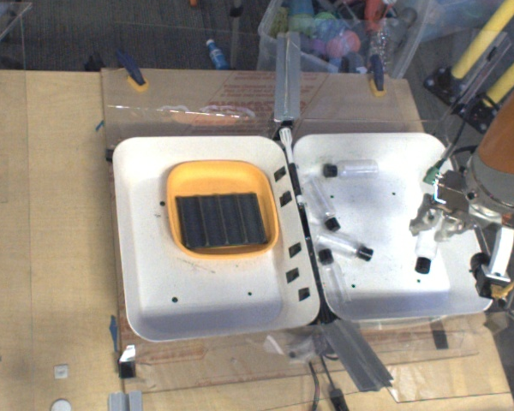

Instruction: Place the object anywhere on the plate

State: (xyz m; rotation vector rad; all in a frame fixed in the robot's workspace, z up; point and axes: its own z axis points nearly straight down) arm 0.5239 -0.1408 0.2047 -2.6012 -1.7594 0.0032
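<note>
The left bin (146, 289) holds one orange plate (223, 205); the right bin (385, 294) holds four clear tubes (347, 249). Whether the gripper (435, 221) over that bin's right side is open, I cannot tell.

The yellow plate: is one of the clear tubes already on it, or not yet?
Not yet. The yellow plate in the left bin holds a dark ridged insert; clear tubes lie in the right bin.

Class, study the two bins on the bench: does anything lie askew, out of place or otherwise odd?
Yes. The clear tubes with black caps lie scattered at mixed angles in the right bin, none on the orange plate in the left bin. The plate already bears a dark ridged block. The gripper hovers over the right bin.
</note>
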